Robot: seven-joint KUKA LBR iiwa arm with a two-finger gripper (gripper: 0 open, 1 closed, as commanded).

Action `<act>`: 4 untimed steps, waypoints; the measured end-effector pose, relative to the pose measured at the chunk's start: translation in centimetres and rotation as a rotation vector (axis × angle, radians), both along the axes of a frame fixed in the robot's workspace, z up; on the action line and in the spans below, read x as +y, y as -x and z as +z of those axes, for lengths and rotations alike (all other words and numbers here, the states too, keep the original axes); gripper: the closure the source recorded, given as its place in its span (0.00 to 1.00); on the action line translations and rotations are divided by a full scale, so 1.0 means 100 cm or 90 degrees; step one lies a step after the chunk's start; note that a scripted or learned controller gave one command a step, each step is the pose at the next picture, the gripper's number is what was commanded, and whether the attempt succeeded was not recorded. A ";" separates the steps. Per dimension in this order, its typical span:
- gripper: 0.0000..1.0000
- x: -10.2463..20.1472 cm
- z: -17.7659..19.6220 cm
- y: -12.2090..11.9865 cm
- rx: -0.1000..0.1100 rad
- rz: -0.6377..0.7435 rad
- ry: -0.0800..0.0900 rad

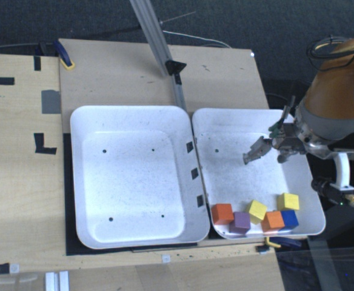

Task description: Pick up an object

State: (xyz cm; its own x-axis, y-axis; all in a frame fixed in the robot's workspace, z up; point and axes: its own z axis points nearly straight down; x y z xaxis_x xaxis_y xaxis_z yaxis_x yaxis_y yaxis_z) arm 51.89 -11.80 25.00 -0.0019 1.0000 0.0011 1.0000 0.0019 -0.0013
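My end effector [267,151] hangs over the middle of the right bin [225,126], fingers spread apart with nothing between them. One finger points left-down toward the bin floor, the other sits closer to the wrist.

All the candidates sit along the right bin's near edge, well apart from me: orange cube [222,213], purple cube [242,222], yellow cube [257,210], a second orange cube [273,220] touching a blue cube [289,219], and another yellow cube [289,200] just behind those. The left bin [92,126] is not where I need to go.

To do this well, I'd judge the left orange cube or the rear yellow cube the best picks, since they have free sides. The orange-blue pair is packed tight, so a finger would likely land on top of a neighbour. I should travel toward the near edge, line the fingers across two free faces, descend straight, and watch the bin's sloped wall, which could block a finger or let a cube slide.
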 end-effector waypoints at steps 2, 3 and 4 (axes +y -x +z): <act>0.00 0.074 -0.027 -0.015 0.001 0.003 0.000; 0.00 0.115 -0.015 -0.023 0.000 0.003 0.000; 0.00 0.115 -0.025 -0.017 0.002 -0.001 0.001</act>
State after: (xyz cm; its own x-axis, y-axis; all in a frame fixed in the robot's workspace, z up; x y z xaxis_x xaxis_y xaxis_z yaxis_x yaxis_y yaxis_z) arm 53.64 -0.31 22.51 -0.0003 1.0000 -0.0011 1.0000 0.0003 -0.0037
